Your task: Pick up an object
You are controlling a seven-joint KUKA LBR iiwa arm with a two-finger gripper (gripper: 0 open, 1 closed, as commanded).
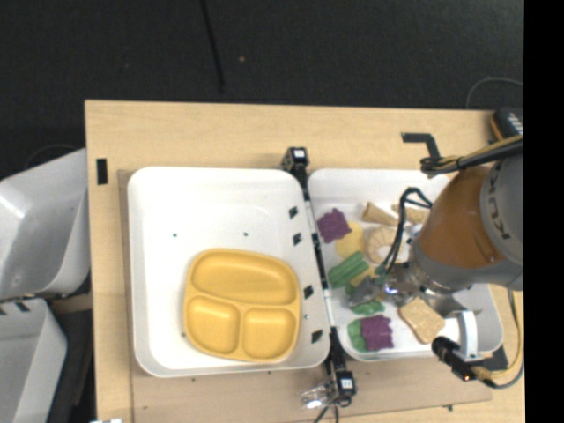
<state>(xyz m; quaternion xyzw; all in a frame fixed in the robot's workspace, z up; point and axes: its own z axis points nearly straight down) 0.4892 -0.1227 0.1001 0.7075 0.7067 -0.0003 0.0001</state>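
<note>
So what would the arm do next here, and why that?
Probably lower a little and try a grasp. The tool is already down in the right bin, among the toy foods beside the green piece, while the yellow tray lies alone in the left bin.

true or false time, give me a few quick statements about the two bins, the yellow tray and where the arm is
1. The yellow tray lies in the left bin. True.
2. The yellow tray has three compartments. True.
3. The arm hangs over the left bin. False: it is over the right bin, among the small toy pieces.
4. A purple piece lies in the right bin. True.
5. The yellow tray carries toy pieces. False: its compartments are bare; the pieces lie in the right bin.
</note>
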